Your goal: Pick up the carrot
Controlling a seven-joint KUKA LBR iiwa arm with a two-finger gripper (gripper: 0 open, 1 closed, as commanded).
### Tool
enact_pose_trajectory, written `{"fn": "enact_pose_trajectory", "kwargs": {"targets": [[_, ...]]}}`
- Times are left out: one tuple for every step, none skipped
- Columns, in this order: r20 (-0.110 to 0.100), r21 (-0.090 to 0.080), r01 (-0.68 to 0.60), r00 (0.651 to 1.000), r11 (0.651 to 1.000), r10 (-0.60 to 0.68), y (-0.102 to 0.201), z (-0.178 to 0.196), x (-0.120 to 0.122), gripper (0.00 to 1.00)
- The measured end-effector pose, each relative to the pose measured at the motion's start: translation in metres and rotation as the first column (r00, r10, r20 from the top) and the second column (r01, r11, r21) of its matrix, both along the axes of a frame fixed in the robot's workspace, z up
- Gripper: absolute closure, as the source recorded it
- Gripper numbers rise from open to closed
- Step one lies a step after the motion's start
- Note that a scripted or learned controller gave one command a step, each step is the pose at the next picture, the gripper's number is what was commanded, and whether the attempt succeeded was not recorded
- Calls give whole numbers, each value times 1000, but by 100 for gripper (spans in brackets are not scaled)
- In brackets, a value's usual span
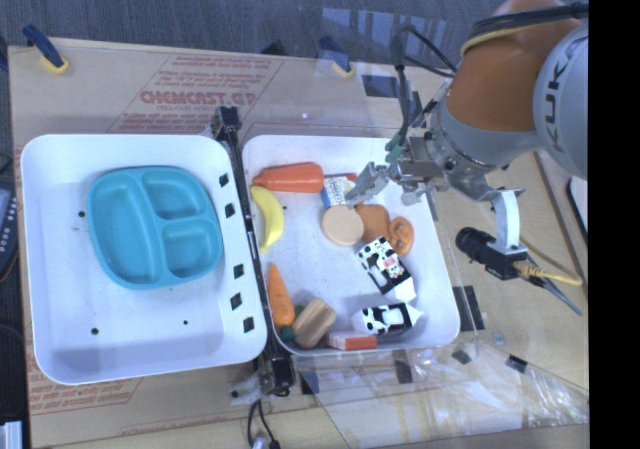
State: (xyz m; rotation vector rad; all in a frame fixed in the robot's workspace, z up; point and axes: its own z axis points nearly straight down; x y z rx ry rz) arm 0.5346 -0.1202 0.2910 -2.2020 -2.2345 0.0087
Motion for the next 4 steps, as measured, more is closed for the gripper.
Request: {"fn": "enact_pose_trajectory", "kwargs": {"targets": [[-2, -2, -26, 1000, 1000, 26, 57, -24, 2, 0], [4, -4, -268, 963, 963, 268, -12, 10, 54, 0], [1, 0, -260, 966, 966, 260, 30, -3, 53, 0], [6, -4, -475, 880, 880, 475, 30, 35, 92, 0]]}}
